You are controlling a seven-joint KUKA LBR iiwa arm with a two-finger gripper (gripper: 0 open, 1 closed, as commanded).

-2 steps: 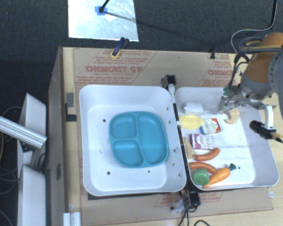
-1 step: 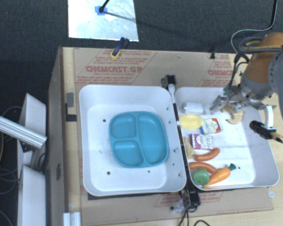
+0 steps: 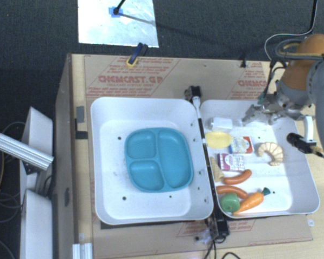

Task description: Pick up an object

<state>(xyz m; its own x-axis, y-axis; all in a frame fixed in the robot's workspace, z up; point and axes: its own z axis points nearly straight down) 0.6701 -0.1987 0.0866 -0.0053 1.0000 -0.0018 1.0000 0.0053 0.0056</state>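
Observation:
My gripper (image 3: 257, 113) hangs over the far part of the right bin (image 3: 305, 188), below the grey wrist and orange band. It is near a white block (image 3: 221, 124) and holds nothing that I can see. Toy foods lie below it: a yellow piece (image 3: 218, 140), a red-and-white carton (image 3: 242, 144), a purple carton (image 3: 230, 161), a croissant (image 3: 271, 151), two sausages (image 3: 237, 177), a green apple (image 3: 230, 202) and a carrot (image 3: 251, 199).
The left bin (image 3: 108, 198) holds a blue divided plate (image 3: 158, 159). A black part (image 3: 299, 142) sticks in over the right bin's right rim. Clamps sit on the rim between the bins (image 3: 194, 95).

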